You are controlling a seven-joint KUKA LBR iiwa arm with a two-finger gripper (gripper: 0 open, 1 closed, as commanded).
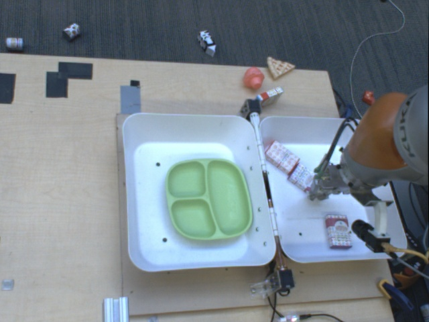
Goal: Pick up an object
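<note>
Over the right bin [295, 243] the hand [319, 190] stood low, just beside the lower end of the patterned packet [289, 164] (whether it was open or gripping, I cannot tell). The step was the approach to grasp, I think; next it needed to close on the packet and lift.

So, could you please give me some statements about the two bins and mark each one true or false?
1. The green divided plate lies in the left bin. True.
2. The plate has two compartments. False: three.
3. The gripper is above the right bin. True.
4. The right bin holds one item. False: a red-white box and patterned packets lie there.
5. The red ball sits outside the bins. True.
</note>
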